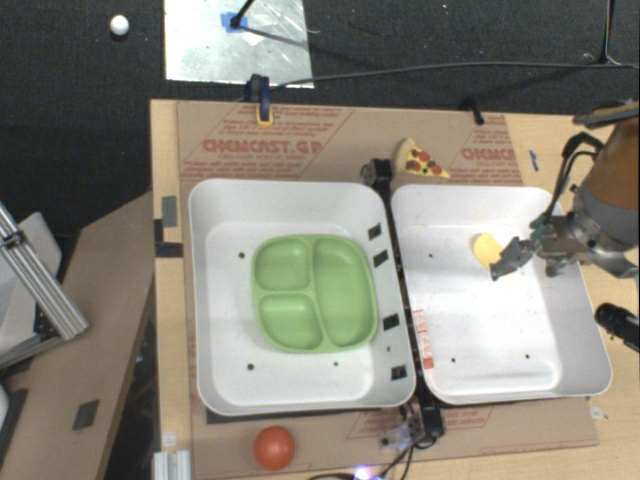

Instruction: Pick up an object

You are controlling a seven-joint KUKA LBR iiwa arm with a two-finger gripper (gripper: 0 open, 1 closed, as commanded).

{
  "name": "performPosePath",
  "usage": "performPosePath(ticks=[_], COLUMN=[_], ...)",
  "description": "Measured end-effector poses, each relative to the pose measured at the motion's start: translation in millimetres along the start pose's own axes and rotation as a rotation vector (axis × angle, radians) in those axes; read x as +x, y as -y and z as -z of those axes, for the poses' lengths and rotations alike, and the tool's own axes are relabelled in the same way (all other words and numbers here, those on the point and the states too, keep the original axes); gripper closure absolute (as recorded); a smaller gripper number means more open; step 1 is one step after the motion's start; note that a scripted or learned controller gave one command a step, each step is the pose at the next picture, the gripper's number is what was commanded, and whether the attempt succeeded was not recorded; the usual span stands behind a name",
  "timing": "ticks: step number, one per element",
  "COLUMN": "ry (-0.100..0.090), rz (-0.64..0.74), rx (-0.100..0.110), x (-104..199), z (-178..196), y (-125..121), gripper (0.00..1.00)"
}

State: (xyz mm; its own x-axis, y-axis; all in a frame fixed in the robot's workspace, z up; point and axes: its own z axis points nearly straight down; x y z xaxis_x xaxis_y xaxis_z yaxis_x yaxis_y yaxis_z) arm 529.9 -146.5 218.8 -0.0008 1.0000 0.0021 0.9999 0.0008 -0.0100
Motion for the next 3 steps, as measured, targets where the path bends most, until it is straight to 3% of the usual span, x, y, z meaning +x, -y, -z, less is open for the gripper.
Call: performPosePath(ticks=[1, 3], ry=[0.002, 0.002], rz=[0.003, 0.000], rx=[-0.011, -0.007], x=[0.3, -9.0], z=[5.6, -94.2], y=[-2.6, -8.4], gripper=[0.00, 0.00])
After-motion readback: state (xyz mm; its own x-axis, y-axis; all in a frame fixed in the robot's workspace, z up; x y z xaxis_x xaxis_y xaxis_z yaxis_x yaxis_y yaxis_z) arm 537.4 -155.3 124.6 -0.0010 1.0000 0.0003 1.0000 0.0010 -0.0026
